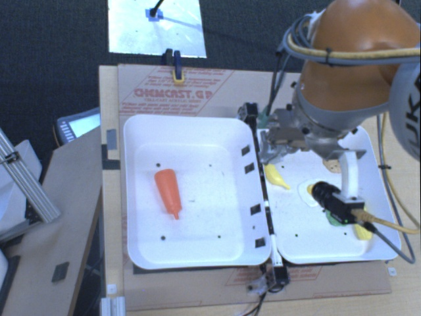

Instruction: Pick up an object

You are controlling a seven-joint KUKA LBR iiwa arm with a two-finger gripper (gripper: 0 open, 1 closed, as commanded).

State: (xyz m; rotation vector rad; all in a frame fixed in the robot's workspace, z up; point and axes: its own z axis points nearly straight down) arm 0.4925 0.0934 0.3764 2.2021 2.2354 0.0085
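Note:
An orange carrot-shaped toy point(168, 191) lies in the left bin point(138, 242), slightly left of its middle. In the right bin point(309, 252) a small yellow pointed object point(276, 176) rests near the divider. Beside it lie a pale flat egg-like piece point(306, 193), a brown round piece point(332, 166), a green bit point(337, 220) and another yellow piece point(362, 232). My gripper point(272, 151) hangs under the grey and orange wrist point(355, 51), over the right bin's upper left part, just above the yellow pointed object. The wrist housing hides much of it.
A black connector with a yellow cable point(337, 204) crosses the right bin's middle. Black clips point(253, 189) run along the ridge between the bins. A clamp point(176, 68) and a shiny plate point(156, 18) sit behind the bins. A grey table point(66, 196) stands at the left.

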